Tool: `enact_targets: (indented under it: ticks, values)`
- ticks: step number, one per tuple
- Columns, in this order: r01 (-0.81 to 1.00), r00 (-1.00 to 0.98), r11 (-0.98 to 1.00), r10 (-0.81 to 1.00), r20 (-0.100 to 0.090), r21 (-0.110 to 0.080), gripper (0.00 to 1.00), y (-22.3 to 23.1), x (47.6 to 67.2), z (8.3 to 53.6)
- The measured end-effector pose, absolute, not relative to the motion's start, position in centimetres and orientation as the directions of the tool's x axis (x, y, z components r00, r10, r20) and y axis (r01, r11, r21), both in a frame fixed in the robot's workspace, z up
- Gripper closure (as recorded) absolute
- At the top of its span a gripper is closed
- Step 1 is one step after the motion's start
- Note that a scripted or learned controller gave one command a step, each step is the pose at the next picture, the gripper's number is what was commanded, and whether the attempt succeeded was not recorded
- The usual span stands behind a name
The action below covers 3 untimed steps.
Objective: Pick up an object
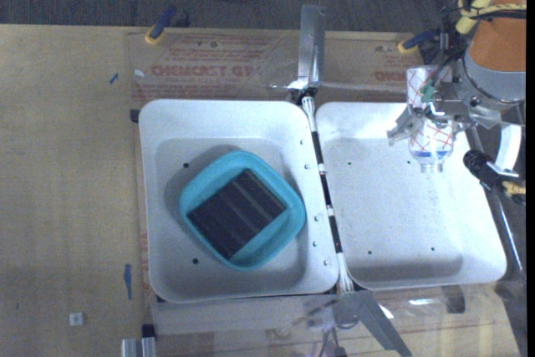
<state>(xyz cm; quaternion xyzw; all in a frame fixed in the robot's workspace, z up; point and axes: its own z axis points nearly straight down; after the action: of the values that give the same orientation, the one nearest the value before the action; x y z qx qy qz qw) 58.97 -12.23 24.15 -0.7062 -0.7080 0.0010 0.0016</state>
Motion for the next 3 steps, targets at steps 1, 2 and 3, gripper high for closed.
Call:
enact_targets:
  ticks: [1,2,3]
  values:
    - [0.996,-0.09,0.09,0.996,0.0,-0.001,0.0,-13.9,49.4,16.5]
    - [0.992,-0.123,0.123,0.992,-0.004,0.009,0.0,-18.4,53.5,8.8]
    - [0.993,-0.12,0.12,0.993,-0.005,0.011,1.0,-18.5,53.5,9.7]
